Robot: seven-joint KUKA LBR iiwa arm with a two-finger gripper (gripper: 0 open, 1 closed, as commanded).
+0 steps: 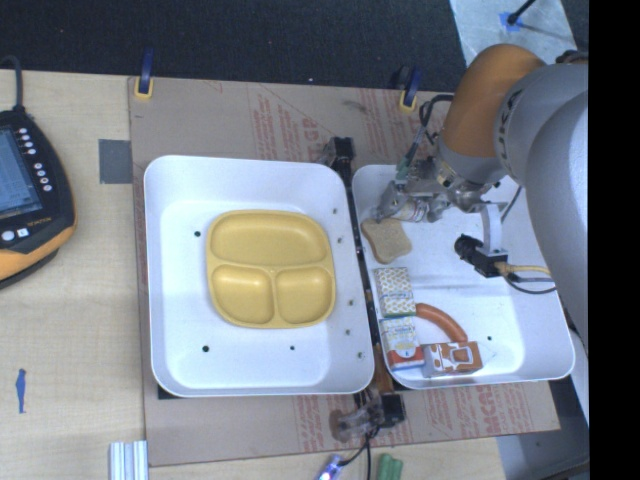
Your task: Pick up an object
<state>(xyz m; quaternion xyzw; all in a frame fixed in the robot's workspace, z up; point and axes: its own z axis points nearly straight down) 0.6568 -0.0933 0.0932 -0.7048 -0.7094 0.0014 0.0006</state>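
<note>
My gripper hangs low over the back left corner of the right bin, just above a tan, bread-like piece lying on the bin floor. Nearer along the bin's left wall lie a pale patterned packet and a small printed box. A curved orange sausage-like piece and an orange and grey item rest near the front wall. A yellow divided plate sits in the left bin.
The grey arm with its orange band covers the right bin's back right part. A black cable clip hangs over the bin's middle. A teach pendant lies on the bench at far left.
</note>
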